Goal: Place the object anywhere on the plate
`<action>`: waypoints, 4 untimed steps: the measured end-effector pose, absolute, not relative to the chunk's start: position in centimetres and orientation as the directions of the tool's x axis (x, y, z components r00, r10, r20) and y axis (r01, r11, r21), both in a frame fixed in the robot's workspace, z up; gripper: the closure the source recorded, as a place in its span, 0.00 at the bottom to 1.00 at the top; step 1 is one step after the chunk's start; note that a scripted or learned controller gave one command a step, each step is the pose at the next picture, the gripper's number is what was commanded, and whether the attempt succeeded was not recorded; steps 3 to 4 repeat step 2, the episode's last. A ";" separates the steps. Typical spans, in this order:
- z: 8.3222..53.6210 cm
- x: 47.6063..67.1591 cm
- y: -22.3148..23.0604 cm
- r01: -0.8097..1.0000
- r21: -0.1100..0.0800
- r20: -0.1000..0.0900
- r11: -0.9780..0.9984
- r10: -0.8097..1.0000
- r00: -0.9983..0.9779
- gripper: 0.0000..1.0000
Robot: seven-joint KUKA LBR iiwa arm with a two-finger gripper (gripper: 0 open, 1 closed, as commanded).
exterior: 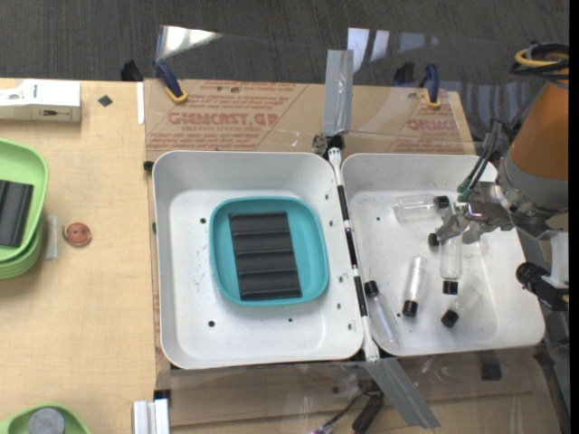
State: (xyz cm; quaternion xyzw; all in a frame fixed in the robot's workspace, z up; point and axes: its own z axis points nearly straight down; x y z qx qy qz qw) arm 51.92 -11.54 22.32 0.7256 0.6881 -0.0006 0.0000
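Observation:
A teal square plate (223,242) lies in the left white bin (181,324) and carries a black ribbed pad (264,254). Several clear vials with black caps lie in the right bin (516,328): one (416,209) at the back, one (412,283) in the middle, one (450,262) just below the gripper, and one (380,319) along the left wall. My gripper (455,227) hangs over the right bin's right half, above the vial nearest it. I see nothing held in it.
A loose black cap (450,317) sits near the right bin's front. Outside the bins at left are a green tray (27,174), a small red disc (78,234) and a white box (41,100). Cardboard and clear sheeting stand behind the bins.

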 end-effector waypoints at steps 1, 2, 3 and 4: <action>21.2 51.1 -3.8 0.976 -0.003 0.000 0.216 0.976 -0.216 1.00; 21.2 51.1 -3.8 0.976 -0.003 0.000 0.216 0.976 -0.216 0.00; 21.2 51.1 -3.8 0.976 -0.003 0.000 0.216 0.976 -0.216 0.00; 21.2 51.1 -3.8 0.976 -0.003 0.000 0.216 0.976 -0.216 0.00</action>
